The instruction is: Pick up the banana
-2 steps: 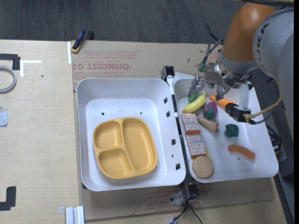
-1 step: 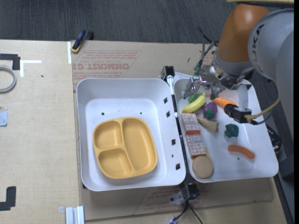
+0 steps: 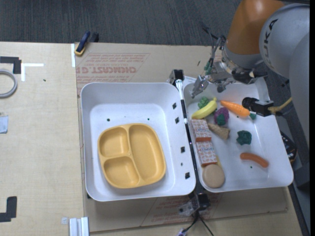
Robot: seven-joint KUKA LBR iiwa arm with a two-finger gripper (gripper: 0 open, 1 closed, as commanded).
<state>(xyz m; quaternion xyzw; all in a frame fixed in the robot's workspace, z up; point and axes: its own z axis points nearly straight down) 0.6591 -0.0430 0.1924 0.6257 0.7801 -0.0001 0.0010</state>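
While banana (image 3: 204, 109) lies in right bin (image 3: 275, 173), left bin (image 3: 129, 93) holds tray (image 3: 131, 155).

Left bin (image 3: 93, 132): yellow three-compartment plate (image 3: 131, 155). Right bin (image 3: 275, 176): carrot (image 3: 234, 108), purple grape bunch (image 3: 222, 115), green broccoli piece (image 3: 243, 137), sausage (image 3: 254, 159), round cookie (image 3: 214, 176), wrapped wafer bar (image 3: 204, 141) along left wall. Cardboard sheet (image 3: 113, 65) underneath, on tabletop (image 3: 39, 141).

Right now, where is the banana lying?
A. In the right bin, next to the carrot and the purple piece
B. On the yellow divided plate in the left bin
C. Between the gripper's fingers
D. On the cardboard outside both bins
A: the banana lies at the back of the right bin, with the carrot to its right and the purple piece beside it.
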